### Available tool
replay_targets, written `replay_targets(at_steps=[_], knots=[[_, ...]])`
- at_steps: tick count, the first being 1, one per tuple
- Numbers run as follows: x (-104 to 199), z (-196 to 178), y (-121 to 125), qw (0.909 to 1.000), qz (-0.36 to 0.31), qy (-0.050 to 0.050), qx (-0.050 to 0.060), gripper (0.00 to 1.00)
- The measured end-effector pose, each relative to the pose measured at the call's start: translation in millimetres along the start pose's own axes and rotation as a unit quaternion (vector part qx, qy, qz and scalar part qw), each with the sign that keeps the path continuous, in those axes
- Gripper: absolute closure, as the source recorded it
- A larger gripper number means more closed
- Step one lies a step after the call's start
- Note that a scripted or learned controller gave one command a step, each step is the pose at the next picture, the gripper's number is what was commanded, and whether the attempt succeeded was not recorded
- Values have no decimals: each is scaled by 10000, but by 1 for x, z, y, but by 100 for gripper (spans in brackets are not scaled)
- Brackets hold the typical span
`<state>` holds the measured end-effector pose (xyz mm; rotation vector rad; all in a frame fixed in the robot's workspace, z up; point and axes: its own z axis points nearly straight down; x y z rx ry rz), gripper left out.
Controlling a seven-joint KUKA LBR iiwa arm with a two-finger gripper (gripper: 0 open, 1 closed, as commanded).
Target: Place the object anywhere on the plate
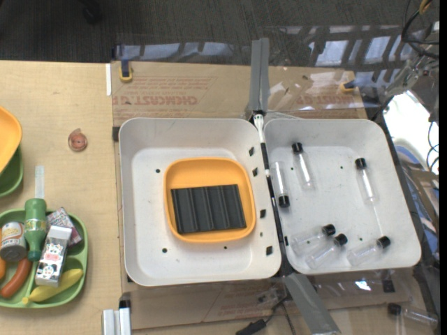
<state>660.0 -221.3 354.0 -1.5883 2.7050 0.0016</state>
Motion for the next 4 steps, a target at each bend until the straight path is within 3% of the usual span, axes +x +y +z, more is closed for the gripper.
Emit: replay_targets(at_steps=[1,2,3,4], knots=[[1,9,2,9772,-2124,-5,-10,0],[0,7,0,9260,-3775,-8,-5,0],[-11,-24,7,8281,-5605,-12,-9,0],[-14,42,8,7671,-6415,-7,-17,0]])
